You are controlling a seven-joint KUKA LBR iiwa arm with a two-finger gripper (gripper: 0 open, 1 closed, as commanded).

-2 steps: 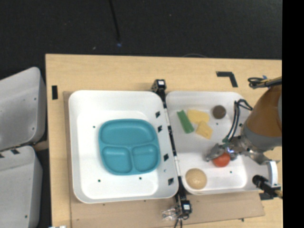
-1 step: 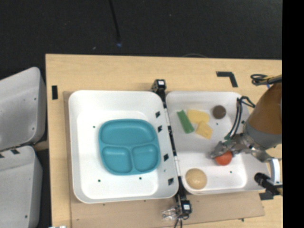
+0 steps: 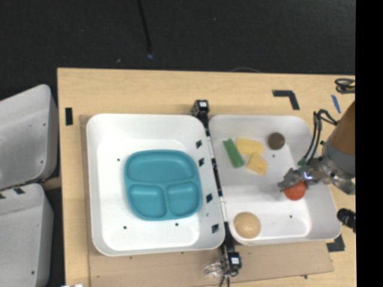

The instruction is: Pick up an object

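Note:
My gripper (image 3: pixel 294 183) reaches in from the right, low over the right bin (image 3: pixel 263 226). A small red object (image 3: pixel 294 191) lies right at its tip, partly covered by it. Whether the red object sits between the fingers I cannot tell. Further left in the same bin lie a green stick (image 3: pixel 233 152), two yellow pieces (image 3: pixel 252 154), a brown round piece (image 3: pixel 276 140) and a tan ball (image 3: pixel 246 225).
The left bin (image 3: pixel 105 220) holds a teal divided plate (image 3: pixel 163 183). A black clip (image 3: pixel 200 107) sits at the far end of the wall between the bins. The arm's orange band (image 3: pixel 344 130) rises at the right edge.

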